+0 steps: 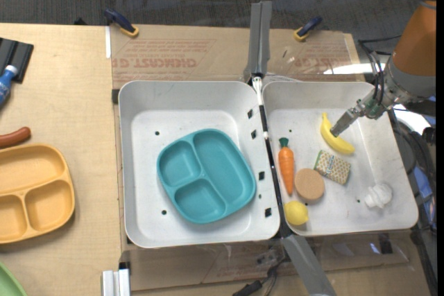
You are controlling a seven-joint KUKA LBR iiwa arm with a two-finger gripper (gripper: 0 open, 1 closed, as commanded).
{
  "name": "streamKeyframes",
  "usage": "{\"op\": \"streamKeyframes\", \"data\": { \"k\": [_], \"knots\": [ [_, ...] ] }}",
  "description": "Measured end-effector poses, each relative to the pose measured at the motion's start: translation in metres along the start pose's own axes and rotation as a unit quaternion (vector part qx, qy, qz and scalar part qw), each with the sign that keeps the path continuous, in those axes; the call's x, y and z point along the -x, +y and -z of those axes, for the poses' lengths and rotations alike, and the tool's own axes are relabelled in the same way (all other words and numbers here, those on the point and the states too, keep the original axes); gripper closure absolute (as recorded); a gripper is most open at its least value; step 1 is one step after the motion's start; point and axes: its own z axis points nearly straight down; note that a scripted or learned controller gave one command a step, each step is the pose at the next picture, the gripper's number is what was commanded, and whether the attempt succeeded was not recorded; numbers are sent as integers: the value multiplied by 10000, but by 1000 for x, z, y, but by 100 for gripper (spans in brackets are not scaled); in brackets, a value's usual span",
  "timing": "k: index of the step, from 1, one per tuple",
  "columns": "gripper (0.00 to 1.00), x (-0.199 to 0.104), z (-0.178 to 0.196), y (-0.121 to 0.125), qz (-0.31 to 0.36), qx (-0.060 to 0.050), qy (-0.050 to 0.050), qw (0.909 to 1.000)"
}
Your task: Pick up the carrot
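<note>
The small orange plastic carrot with a green top (pixel 286 164) lies in the right-hand shallow white bin (pixel 388 218), close along its left wall, green end pointing away from me. A round tan disc (pixel 309 185) sits just beside its lower end and a yellow lemon (pixel 296 213) lies just below that. The claw (pixel 341 125) hangs over by the yellow banana (pixel 335 136), apart from the carrot; from here I cannot tell whether it is spread or pressed together. The carrot looks like a light, stiff toy, probably smooth and a bit slippery, tapering to a narrow tip. I would take it across the thicker upper half, away from the disc, approaching with the claw set crosswise to its length.
</note>
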Motion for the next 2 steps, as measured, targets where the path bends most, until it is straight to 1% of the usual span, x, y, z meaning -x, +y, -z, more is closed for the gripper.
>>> {"op": "streamKeyframes", "data": {
  "k": [1, 2],
  "knots": [
    [0, 1, 102, -79, -106, 0, -7, 9999],
    [0, -30, 105, -28, 935, 3, -1, 9956]
  ]
}}
